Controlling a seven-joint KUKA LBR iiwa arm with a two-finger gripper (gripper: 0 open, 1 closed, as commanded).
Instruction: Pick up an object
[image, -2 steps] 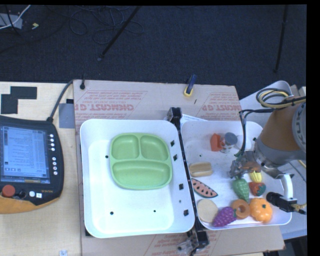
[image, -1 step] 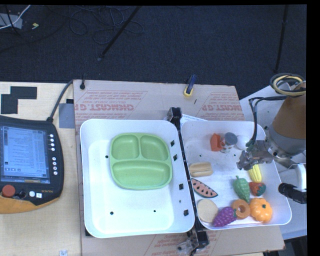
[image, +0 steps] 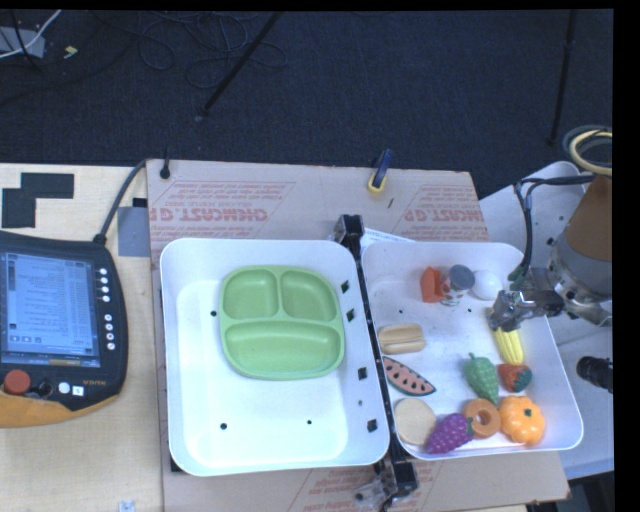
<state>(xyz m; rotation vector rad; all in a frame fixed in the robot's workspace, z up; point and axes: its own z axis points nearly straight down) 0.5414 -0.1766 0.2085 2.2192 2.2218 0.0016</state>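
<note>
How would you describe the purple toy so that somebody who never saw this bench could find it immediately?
Look at the right white bin, the one holding the toy food, and follow its near edge. The bunch of grapes lies there, between a pale round cookie and a brown doughnut. It is the only purple thing in the bin, with a lumpy, knobbly surface.

Gripper (image: 506, 311) hides corn (image: 511, 347) top; arm cropped.
</note>
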